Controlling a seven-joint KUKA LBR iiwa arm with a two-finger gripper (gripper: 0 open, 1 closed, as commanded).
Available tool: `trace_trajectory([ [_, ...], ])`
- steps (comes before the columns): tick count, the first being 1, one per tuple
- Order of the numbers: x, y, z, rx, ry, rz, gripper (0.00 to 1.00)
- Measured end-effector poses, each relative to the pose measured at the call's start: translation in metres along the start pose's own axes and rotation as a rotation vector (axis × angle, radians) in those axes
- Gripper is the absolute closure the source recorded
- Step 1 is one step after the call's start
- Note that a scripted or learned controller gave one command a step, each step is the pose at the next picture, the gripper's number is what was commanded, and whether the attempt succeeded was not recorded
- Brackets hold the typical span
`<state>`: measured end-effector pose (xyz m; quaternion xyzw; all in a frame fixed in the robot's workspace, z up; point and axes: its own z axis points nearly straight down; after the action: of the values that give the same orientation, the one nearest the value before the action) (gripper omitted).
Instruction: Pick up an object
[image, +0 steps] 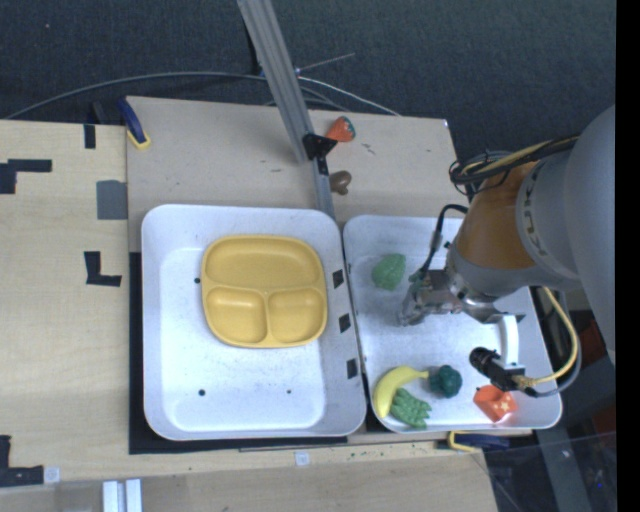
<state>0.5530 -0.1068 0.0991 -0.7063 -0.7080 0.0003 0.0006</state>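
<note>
My gripper (412, 312) hangs low over the middle of the right bin (375, 350), under the orange wrist band. A light green toy (389, 270) lies just up and left of it, apart from the fingertips. At the bin's front lie a yellow banana (393, 382), a bright green leafy piece (410, 408) and a dark green round piece (446, 380). An orange-red piece (493, 402) sits in the front right corner. Nothing shows between the fingers.
The left bin (170, 400) holds a yellow divided plate (265, 290). A grey pole (285, 85) slants down to the bins' back edge, with a clamp and an orange object (342, 128) beside it. A blue and yellow clamp (133, 124) sits on the bench's back left.
</note>
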Motion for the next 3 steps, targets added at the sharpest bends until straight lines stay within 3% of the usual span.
trace_trajectory([
  [2, -0.010, -0.005, -0.122, -0.006, -0.002, 0.001, 1.00],
  [3, -0.010, -0.004, -0.144, -0.003, -0.001, 0.001, 1.00],
])
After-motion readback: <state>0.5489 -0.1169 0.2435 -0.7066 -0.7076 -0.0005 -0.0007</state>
